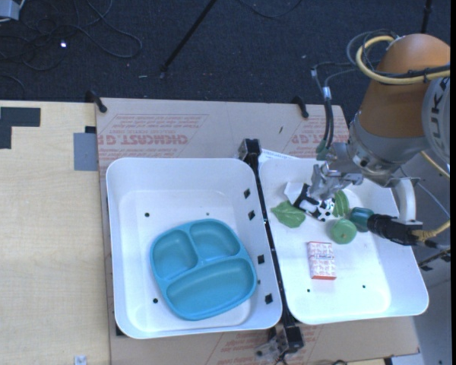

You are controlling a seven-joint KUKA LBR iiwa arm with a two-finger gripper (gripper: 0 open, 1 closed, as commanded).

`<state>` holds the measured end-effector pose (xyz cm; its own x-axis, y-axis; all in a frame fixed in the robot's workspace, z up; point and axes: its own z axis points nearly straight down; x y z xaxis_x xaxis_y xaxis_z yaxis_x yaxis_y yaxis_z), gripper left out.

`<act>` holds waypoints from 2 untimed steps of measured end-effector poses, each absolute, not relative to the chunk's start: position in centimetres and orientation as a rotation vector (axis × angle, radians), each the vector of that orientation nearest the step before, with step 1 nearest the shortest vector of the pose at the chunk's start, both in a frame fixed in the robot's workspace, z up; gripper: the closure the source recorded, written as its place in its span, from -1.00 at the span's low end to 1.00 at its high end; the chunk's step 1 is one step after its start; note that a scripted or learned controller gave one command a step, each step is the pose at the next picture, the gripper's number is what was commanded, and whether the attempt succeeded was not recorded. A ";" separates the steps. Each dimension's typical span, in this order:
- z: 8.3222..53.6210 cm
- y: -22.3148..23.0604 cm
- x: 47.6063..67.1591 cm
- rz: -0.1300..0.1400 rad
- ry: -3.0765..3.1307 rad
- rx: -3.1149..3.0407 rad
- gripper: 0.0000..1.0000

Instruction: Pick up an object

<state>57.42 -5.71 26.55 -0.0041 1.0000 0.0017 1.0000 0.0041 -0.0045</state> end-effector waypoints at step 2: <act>25.2 4.6 54.4 0.005 -2.223 -2.213 1.00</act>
